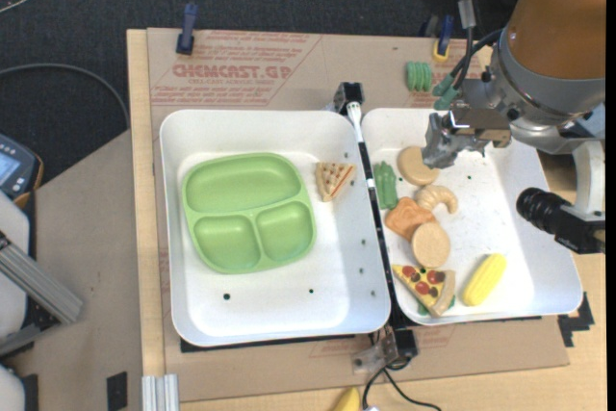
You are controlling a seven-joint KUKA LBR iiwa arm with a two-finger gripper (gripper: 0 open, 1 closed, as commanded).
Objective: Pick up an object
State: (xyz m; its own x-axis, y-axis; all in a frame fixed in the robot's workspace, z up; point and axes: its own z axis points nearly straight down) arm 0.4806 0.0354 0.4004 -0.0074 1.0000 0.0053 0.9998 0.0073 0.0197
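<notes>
A round cookie (416,166) lies at the far left of the right bin (539,170), directly under the gripper (441,149); whether the tool is clenched cannot be told. The croissant (438,198) crowds just beside, so a grab could slip or nudge neighbours. The cardboard (236,63) underneath reads "CHEMCAST".

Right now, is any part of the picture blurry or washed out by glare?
Camera view: the arm close to the lens looks soft, while the toy corn and green tray are sharp; the white bins are bright but keep detail; lighting is even with faint shadows.
</notes>
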